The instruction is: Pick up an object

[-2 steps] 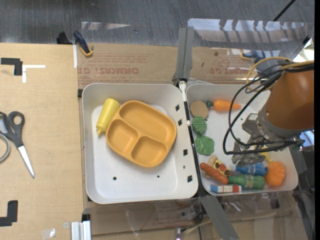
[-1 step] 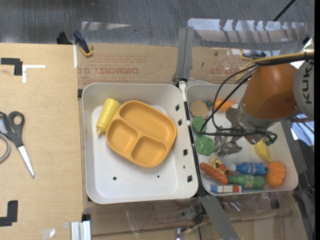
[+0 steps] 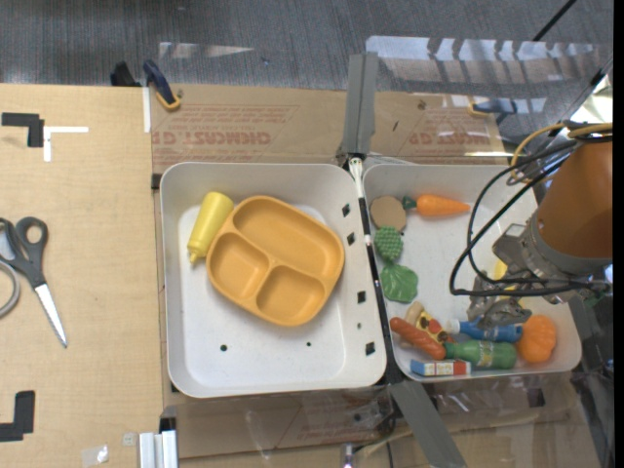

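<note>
One tool (image 3: 499, 312) low over the right bin's (image 3: 444, 185) clutter.
Finger state cannot be told; centre over the blue bottle (image 3: 485, 331), clear of the orange ball (image 3: 538, 339).

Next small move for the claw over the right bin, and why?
Probably a short straight descent. The claw sits low over the cluttered near end of the right white bin, just above the blue-capped bottle and beside the small orange pumpkin toy; nothing shows between its tips.

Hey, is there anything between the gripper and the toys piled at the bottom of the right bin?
Nothing visible stands between them. The gripper is down in the right bin, right above the green bottle and blue bottle, beside the small orange pumpkin. Black cables loop alongside the arm, not beneath it.
</note>
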`<act>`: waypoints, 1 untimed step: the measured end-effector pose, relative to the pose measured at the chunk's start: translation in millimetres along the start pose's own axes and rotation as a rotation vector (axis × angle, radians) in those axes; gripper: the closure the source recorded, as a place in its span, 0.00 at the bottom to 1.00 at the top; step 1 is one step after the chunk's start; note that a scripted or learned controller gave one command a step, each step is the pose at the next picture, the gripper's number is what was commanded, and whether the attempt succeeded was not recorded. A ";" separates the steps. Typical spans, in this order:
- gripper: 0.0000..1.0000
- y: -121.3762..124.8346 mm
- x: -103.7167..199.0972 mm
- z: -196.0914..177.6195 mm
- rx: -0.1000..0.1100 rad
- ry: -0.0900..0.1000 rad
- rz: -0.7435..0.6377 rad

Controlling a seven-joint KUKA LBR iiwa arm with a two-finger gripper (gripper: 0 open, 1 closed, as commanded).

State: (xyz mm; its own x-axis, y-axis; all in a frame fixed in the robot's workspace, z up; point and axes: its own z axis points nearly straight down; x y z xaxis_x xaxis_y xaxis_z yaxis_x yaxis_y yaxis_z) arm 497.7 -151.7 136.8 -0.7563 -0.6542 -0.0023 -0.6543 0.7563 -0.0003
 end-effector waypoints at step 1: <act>1.00 37.9 -69.7 -91.7 0.001 -0.002 -0.125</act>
